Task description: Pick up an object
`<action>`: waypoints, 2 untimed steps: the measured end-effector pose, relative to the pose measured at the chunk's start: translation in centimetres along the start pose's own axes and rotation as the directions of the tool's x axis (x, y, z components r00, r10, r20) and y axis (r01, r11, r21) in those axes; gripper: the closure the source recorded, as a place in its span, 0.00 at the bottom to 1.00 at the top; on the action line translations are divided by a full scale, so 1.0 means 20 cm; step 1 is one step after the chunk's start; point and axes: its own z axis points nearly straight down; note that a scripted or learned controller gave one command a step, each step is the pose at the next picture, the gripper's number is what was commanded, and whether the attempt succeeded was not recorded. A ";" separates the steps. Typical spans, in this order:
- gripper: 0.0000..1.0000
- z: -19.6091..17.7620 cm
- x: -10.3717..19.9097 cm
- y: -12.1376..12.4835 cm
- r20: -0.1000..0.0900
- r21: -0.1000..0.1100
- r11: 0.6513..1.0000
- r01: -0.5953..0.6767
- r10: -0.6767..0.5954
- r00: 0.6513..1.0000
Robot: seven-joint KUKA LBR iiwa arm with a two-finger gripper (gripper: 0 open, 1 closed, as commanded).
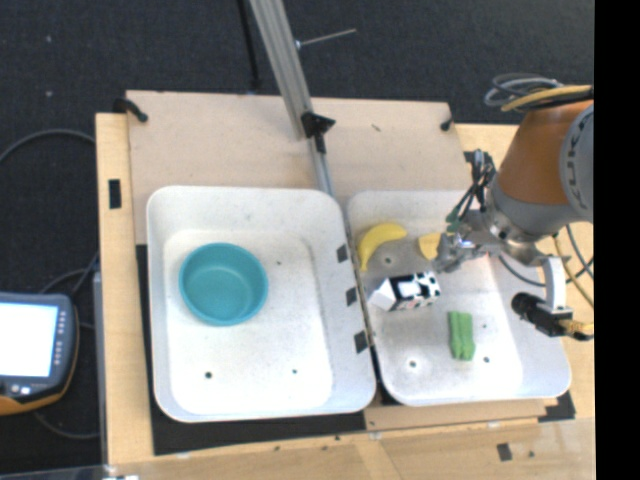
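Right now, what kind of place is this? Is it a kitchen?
Probably a robot lab, not a kitchen: a grey and orange robot arm reaches over two white bins on a bench, near a handheld control screen.

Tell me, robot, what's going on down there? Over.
Gripper low over right bin, beside small yellow piece. Banana, black-and-white box, green block all lying loose in the bin. Teal bowl in left bin.

A single fixed camera looks down on the bench [250, 148] from above, at a slight slant; both white bins sit across the middle of the frame, the left bin [300, 268] beside the right bin [520, 368]; the arm [540, 168] enters at the right edge; dark floor fills the top.
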 end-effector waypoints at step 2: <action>1.00 -0.48 0.02 0.06 0.000 -0.001 1.000 0.002 -0.002 1.000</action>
